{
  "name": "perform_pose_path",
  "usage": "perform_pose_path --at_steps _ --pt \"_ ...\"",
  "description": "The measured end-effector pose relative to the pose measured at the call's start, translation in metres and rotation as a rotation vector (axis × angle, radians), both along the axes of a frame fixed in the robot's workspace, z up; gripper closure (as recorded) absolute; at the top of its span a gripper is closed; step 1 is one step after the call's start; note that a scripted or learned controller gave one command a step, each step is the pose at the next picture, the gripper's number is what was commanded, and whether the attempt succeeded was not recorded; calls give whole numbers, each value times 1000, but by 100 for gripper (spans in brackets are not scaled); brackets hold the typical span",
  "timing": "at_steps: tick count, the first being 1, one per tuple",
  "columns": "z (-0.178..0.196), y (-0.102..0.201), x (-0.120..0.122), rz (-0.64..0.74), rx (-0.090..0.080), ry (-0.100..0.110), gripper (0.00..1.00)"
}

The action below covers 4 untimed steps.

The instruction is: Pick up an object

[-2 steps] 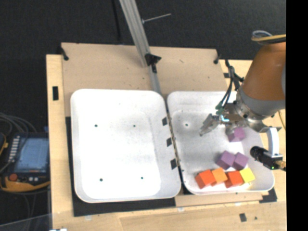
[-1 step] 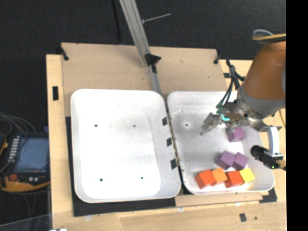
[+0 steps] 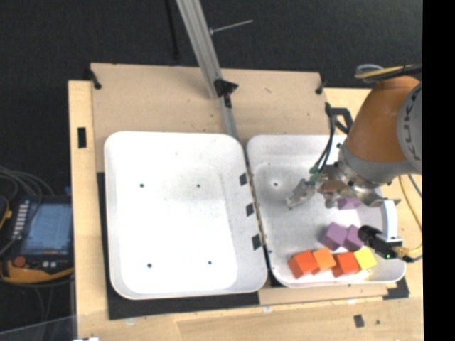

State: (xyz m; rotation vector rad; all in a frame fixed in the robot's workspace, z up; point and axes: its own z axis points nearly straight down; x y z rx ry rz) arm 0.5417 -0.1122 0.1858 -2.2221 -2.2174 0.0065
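Approach step, judged; gripper (image 3: 302,192) over right bin (image 3: 284,151), finger state unclear; purple block (image 3: 349,203) just beside; next: descend, align.

Arm reaches leftward; tool (image 3: 302,192) held low.

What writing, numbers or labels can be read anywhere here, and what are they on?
None can be read.
The handheld screen left of the bench glows blue, too blurred to read.
The blocks, the white bins and the arm show no lettering.
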Motion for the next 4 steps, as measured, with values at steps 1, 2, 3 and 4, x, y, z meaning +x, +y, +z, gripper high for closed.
perform_pose_path --at_steps 1,2,3,4 --pt "-63 -2 1 -1 1 1 0" --pt "-88 -4 2 -1 -1 -7 0" --pt "-77 -5 3 -9 0 -10 100" --pt "-21 -17 7 -4 -1 -11 100"
